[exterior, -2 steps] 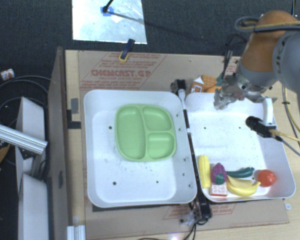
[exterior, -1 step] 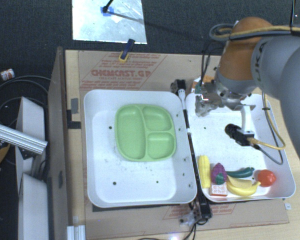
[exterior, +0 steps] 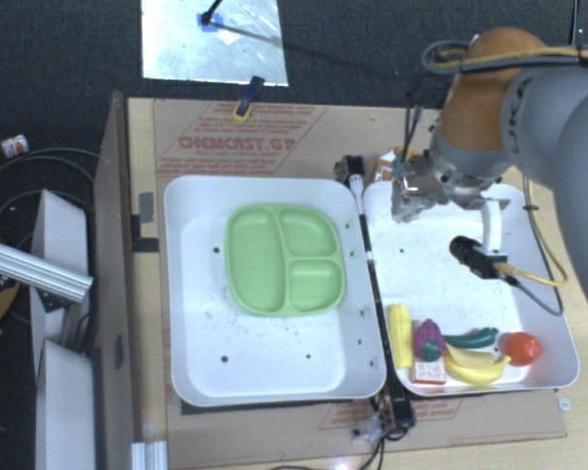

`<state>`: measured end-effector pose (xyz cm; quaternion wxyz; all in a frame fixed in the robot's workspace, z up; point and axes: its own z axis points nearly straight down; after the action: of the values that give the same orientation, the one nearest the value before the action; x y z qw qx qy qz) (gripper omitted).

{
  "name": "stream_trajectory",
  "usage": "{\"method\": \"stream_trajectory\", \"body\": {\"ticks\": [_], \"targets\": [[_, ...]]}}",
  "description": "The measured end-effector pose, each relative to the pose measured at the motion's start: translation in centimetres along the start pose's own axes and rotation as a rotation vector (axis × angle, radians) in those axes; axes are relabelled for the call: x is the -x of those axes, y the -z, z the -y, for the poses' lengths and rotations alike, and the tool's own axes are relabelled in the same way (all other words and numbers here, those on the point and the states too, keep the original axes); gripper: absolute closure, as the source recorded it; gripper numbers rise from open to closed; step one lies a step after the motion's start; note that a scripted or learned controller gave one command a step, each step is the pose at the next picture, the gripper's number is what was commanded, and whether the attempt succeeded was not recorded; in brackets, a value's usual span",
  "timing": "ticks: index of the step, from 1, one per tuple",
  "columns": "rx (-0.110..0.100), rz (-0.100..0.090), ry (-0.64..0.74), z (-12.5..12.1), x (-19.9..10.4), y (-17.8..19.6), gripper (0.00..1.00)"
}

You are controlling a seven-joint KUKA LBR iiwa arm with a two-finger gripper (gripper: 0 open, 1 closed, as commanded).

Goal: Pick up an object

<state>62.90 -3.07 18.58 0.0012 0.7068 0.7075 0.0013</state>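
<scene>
Nearest me, along the front edge of the right bin (exterior: 544, 306), sits a cluster of toy food. Left bin (exterior: 191, 292) holds a green divided plate (exterior: 282, 259), approx. centered. From big to small in the cluster: yellow banana (exterior: 473, 365), yellow corn cob (exterior: 400, 334), purple grapes (exterior: 428, 338), red tomato (exterior: 521, 347), dark green pepper (exterior: 473, 339), small red-and-white carton (exterior: 429, 372). My arm's gripper (exterior: 409, 201) hangs over the right bin's back-left corner, well apart from the cluster, w/ nothing seen between its fingers. Can't tell if it's spread or closed.
</scene>
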Motion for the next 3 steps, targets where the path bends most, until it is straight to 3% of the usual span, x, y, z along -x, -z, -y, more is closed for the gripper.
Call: {"method": "stream_trajectory", "body": {"ticks": [1,2,3], "targets": [[-0.004,-0.001,0.007,1.1,-3.9,-0.2,1.0],[0.0,0.0,0.0,-0.2,-2.5,-0.1,1.0],[0.001,-0.003,0.012,-2.4,-11.1,-0.1,1.0]]}}
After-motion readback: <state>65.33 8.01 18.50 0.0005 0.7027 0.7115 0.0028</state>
